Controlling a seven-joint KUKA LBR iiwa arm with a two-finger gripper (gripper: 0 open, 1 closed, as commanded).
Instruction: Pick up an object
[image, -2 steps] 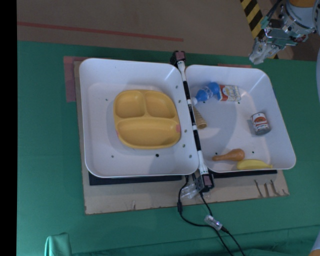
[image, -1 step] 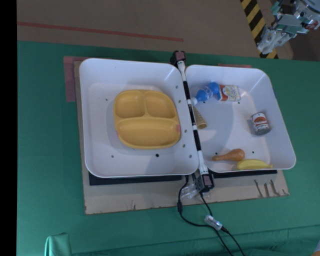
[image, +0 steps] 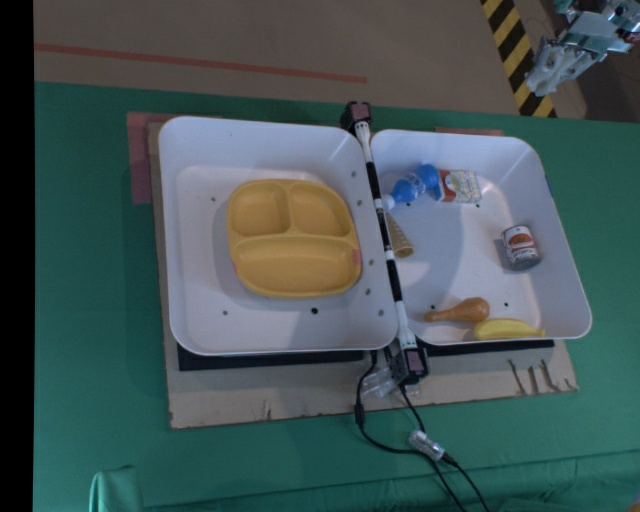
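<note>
- Floor (image: 250, 30) beyond the table, brown with a red line and a yellow-black hazard stripe (image: 512, 45) at the far right.
- Table (image: 90, 300) under green cloth, flat and uncluttered around the bins; plenty of room to come down from above.
- Cardboard (image: 230, 400) sheet beneath both bins, with a cable (image: 420, 440) trailing off its near edge.
- Left bin (image: 190, 200), shallow and white, holding a plate.
- Right bin (image: 560, 280), same make, touching the left one along a hinge strip; all small candidates here.
- Plate (image: 292, 240), yellow, three compartments, lying flat mid-bin. Likely stiff light plastic, too wide to span; only the rim graspable, and awkward.
- Gripper (image: 560, 62), parked high at the far right, well apart from both bins; too small and blurred to tell how wide it stands; nothing seen in it.
- Bottle (image: 440, 185), blue and white, lying on its side near the far wall. Probably light and smooth, prone to rolling; best taken across the body.
- Banana (image: 508, 328), against the near wall; the wall likely to block one side.
- Drumstick (image: 460, 311), just beside the banana. Probably a light toy; narrow end easiest.
- Cone (image: 399, 236), close to the hinge strip; tapered, apt to slip out.
- Can (image: 520, 247), standing clear toward the right. Rigid, likely the safest pick, squeezed across its round sides.
</note>
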